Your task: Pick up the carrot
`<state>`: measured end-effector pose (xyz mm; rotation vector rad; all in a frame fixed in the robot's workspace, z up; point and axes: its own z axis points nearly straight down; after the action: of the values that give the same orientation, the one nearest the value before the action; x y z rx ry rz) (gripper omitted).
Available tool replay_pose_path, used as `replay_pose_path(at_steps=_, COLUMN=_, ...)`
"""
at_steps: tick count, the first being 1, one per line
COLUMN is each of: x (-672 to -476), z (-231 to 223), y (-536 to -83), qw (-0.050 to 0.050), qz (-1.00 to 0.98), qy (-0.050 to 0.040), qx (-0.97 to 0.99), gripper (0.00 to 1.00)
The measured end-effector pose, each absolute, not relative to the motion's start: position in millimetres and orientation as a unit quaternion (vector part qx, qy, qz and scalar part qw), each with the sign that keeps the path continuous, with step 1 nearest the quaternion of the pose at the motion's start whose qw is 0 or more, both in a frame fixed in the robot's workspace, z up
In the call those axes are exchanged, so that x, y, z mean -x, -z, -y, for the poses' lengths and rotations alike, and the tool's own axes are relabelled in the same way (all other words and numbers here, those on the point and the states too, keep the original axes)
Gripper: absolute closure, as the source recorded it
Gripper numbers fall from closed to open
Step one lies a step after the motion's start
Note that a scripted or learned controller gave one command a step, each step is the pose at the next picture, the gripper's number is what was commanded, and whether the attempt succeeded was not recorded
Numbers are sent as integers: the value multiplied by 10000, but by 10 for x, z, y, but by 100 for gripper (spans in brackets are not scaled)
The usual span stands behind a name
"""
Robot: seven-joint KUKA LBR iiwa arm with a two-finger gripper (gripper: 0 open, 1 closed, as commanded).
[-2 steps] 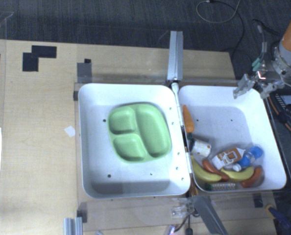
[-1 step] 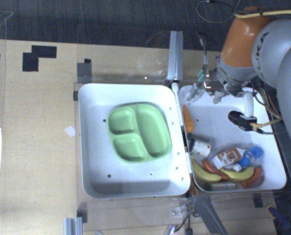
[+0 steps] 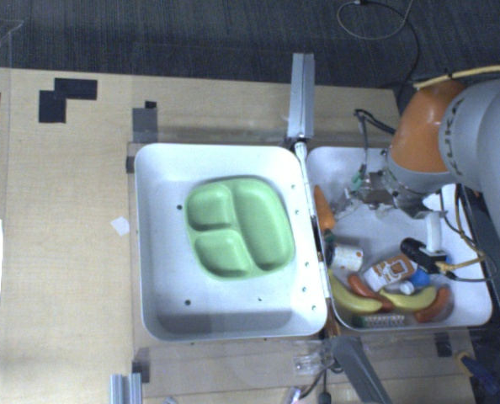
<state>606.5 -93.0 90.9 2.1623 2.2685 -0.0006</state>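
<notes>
The carrot (image 3: 321, 209), a slim orange stick, lies in the right bin (image 3: 477, 310), pressed along that bin's left wall, just beside the divider between the two bins. The grey arm (image 3: 481, 133), with its orange band, reaches in from the right and hangs over the upper part of the right bin. Its gripper (image 3: 361, 190) sits a little to the right of the carrot, apart from it; whether the claw is released or clenched cannot be told from this slanted overhead view, and nothing shows between it. Toward the near end of the right bin lies a clutter of toy food: a banana (image 3: 355, 297), a second banana (image 3: 412, 300), a small white cup (image 3: 347, 257) and a carton (image 3: 390, 269). The left bin (image 3: 162, 310) holds a green divided tray (image 3: 237, 225). The likely trouble is the wall: because the carrot hugs it, one side of the claw may have no room to drop beside it and could strike the rim or divider. A closing grip may also roll the thin, smooth carrot away, or come down off its middle and tip it out.
</notes>
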Motion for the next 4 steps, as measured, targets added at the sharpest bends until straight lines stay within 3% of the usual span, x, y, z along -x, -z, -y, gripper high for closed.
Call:
replay_pose_path(at_steps=1, x=-6085, z=906, y=-985, qw=21, qz=-7242, qy=-15, qx=-6896, gripper=100)
replay_pose_path(at_steps=2, x=-5268, z=1500, y=-899, qw=76, qz=-7585, qy=-31, qx=-6516, gripper=100)
replay_pose_path(at_steps=3, x=-5302, z=1979, y=-889, qw=43, qz=-5552, qy=-62, qx=-8317, gripper=100)
replay_pose_path(at_steps=4, x=-5957, z=1984, y=-877, qw=55, qz=-5291, qy=-41, qx=-8486, gripper=100)
